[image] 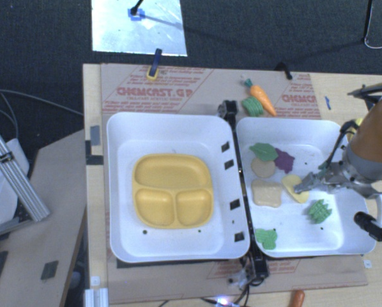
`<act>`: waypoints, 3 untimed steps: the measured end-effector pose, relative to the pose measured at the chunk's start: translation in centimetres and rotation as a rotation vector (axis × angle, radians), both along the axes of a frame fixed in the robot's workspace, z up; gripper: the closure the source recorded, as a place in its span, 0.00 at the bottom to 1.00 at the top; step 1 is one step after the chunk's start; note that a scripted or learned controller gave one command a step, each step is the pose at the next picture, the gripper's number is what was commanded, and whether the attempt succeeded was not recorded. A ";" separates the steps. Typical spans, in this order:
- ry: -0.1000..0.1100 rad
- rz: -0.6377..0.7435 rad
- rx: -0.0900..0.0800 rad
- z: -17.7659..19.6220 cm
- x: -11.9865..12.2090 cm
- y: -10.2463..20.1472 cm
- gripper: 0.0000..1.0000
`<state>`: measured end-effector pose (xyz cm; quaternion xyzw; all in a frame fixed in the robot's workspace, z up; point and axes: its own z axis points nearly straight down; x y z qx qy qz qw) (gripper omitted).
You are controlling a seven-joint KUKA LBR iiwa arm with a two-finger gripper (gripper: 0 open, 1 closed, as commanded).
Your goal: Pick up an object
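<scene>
Nothing lifted yet: end effector (301,184) low in right bin (331,238), tips at yellow toy piece (297,192); grip state cannot tell. Other toys lie around it. Grasp and lift remain

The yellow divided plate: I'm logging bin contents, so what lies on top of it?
The yellow divided plate lies in the left bin, all three compartments showing bare yellow. Whatever lies beneath the plate is covered.

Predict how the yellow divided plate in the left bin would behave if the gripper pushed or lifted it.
The yellow divided plate looks moulded and stiff, so probably keeps its shape. Lying flat, it would likely slide, not roll. Its low rim may offer the gripper little purchase.
</scene>
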<state>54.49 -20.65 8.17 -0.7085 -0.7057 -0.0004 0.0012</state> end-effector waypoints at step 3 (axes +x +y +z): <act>-0.008 0.009 -0.005 4.3 -0.4 0.0 0.00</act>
